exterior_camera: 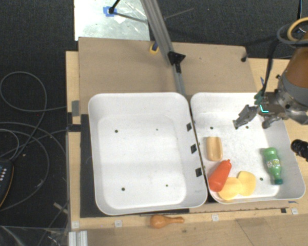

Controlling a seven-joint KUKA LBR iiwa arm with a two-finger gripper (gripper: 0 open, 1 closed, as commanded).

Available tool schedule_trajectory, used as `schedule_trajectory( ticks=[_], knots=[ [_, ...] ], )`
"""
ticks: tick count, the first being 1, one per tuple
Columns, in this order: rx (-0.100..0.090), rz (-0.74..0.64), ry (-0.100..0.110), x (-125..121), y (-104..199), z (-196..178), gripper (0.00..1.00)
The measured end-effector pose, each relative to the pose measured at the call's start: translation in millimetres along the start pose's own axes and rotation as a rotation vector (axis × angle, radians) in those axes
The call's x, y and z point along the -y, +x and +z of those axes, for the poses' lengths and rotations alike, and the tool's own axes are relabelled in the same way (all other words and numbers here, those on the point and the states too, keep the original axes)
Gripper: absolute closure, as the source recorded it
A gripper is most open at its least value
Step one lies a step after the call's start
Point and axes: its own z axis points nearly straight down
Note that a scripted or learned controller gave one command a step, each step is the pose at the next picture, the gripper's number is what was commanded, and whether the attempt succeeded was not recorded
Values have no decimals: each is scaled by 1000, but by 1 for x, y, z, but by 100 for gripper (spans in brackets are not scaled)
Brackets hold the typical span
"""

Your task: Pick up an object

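Observation:
The right bin [220,104] holds a tan bread roll [213,148], a red pepper-shaped toy [219,173], a yellow toy [239,185] at the front rim, and a green bottle [272,164] lying near the right wall. My gripper [255,117] hangs over the back right part of this bin, above and to the right of the bread roll. Its two dark fingers [243,119] are spread apart with nothing between them. The grey arm with its orange band reaches in from the right.
The left bin [138,152] sits beside the right one, with black clips along the shared rim. An orange-tan pear-shaped toy [165,220] lies on the bench in front of the bins. A metal pole [159,29] slants across the back.

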Motion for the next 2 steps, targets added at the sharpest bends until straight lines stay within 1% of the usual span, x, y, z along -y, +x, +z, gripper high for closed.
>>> schedule_trajectory(
  ticks=[1, 2],
  knots=[
    [1, 3, -4, -1, 0, -2, 0],
    [0, 6, 1, 1, -10, 52, 0]
  ],
)
